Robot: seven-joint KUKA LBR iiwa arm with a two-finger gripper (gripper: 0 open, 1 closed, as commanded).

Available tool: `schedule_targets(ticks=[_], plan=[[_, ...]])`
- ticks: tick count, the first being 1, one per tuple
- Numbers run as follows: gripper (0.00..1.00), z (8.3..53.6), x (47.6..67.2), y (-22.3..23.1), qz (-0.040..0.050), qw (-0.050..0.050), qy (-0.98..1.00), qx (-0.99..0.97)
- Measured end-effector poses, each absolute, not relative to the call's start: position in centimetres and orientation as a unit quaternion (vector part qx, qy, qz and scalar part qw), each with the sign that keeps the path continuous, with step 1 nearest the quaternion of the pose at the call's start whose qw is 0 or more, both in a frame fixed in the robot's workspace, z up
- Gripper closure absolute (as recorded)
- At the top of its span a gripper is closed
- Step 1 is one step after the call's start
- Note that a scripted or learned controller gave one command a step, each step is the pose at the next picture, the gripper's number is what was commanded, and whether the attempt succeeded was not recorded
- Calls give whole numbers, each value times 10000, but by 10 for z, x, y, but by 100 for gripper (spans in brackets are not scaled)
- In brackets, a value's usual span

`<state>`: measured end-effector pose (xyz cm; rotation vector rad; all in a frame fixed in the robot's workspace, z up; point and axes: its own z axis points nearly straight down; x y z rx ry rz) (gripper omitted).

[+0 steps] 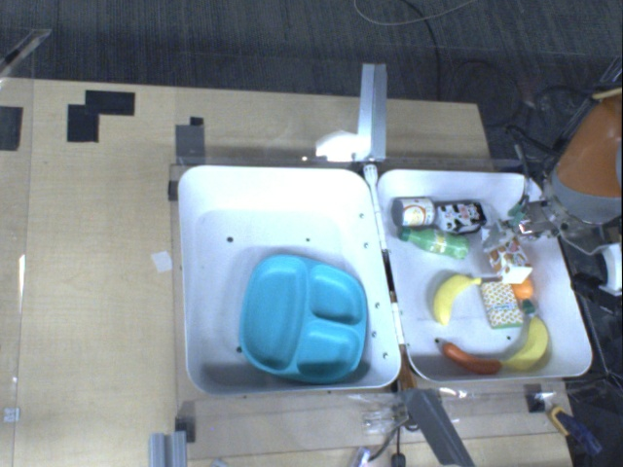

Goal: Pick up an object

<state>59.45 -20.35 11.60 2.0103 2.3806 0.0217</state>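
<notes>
Above the right bin's (pixel 574 353) far right side, the gripper (pixel 513 230) hung at the end of the grey arm (pixel 589 178), whose orange band showed at the view's right edge. Whether it was wide, narrow or holding anything could not be told: its tip was a small blur of metal over the clutter.

Just beneath and beside it lay a small orange-and-white item (pixel 519 285), too indistinct to name, touching a patterned packet (pixel 500 303). To the left of the tip sat a black-and-white packet (pixel 458 216), a small round tin (pixel 413 211) and, just below these, a green bottle (pixel 435 243) lying on its side. Nearer the bin's middle lay one banana (pixel 447 297); a second banana (pixel 529 346) curved against the near right corner, with a red sausage-shaped object (pixel 471 360) beside it along the near wall.

Well apart, in the left bin (pixel 209 261), rested a blue divided tray (pixel 304 316).
</notes>
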Motion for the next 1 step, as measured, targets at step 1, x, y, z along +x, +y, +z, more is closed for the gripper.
schedule_targets(ticks=[1], plan=[[100, 239, 623, -145, 21, 38, 7720, 6357]])
